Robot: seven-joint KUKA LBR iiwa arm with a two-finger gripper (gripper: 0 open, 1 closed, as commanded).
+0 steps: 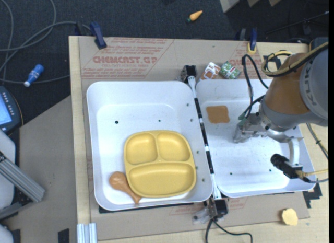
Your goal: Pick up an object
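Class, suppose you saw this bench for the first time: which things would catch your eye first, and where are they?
Most striking is the yellow divided plate in the left bin, an orange spoon-like piece at its lower-left edge. Next, the grey-and-orange arm over the right bin, near a brown square.

A yellow 3-compartment plastic plate (158, 163) lies in the left shallow white bin (104, 106); a flat brown square (217, 114) lies in the right shallow white bin (250, 176), upper left.
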